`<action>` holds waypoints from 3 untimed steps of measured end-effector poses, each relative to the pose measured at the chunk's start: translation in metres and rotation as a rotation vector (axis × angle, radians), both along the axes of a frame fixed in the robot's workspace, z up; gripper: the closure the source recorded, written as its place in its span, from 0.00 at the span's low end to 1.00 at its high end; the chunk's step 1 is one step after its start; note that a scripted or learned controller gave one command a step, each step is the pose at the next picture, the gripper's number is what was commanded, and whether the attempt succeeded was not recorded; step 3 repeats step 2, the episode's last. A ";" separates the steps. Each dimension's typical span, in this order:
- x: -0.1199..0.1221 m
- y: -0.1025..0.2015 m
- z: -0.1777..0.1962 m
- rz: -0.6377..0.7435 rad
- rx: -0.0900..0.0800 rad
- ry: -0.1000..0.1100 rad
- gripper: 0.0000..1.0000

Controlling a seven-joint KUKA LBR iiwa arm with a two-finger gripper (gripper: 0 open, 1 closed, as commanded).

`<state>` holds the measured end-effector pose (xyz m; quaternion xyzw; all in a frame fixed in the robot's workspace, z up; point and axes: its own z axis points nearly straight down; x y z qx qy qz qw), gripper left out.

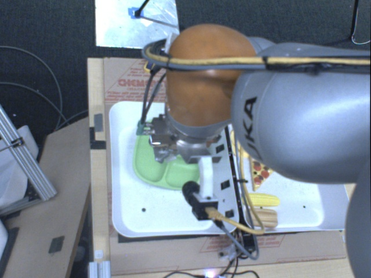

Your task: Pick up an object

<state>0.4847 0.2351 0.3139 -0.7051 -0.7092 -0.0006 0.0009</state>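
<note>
Reaching down into the left bin, the arm is judged to be at the approach step, with its wrist lowered over a green dish. The gripper is masked by the wrist from above, so its state cannot be told, and nothing can be said to be held. The green dish lies directly beneath and just left of the gripper, partly covered. Well to the right of the gripper, in the other bin, a corn cob, a pizza slice and a tan block are seen. A secure grasp, then a straight lift, is judged to be called for next.
</note>
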 end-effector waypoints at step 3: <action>0.064 -0.002 -0.066 -0.008 -0.005 0.001 1.00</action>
